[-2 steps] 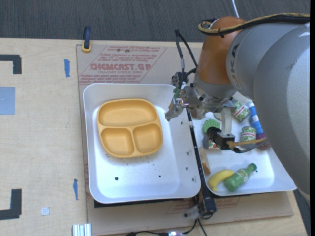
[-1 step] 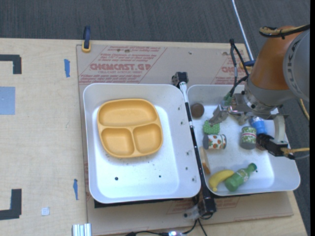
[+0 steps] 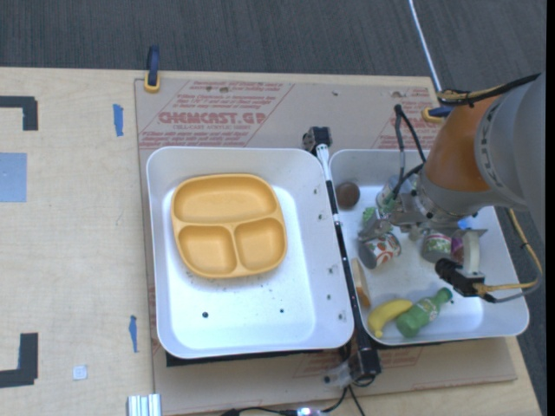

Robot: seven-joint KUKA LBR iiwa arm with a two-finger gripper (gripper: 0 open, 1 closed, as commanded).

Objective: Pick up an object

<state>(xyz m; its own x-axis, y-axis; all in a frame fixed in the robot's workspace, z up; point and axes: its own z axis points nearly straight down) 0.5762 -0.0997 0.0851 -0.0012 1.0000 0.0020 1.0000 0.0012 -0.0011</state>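
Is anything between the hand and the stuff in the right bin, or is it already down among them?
Nothing visible blocks it. The hand is low in the right bin, among the objects at its middle, next to the small can. The banana and green bottle lie apart near the front wall, the brown ball towards the back.

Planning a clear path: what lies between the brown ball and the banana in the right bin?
In the camera view, a small patterned can lies on the line from the brown ball to the banana; bare white bin floor fills the rest.
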